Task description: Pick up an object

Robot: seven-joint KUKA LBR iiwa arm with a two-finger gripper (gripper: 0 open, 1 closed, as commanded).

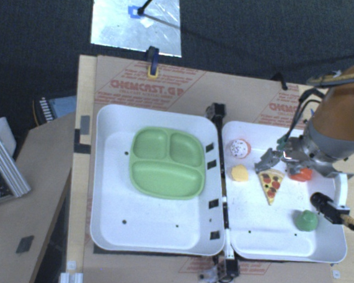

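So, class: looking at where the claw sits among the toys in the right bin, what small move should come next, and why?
Probably a short drop straight down onto the pizza slice. The claw hovers just above the slice's wide end, nothing shows between its tips, and the yellow piece and red piece lie apart to either side in the right bin.
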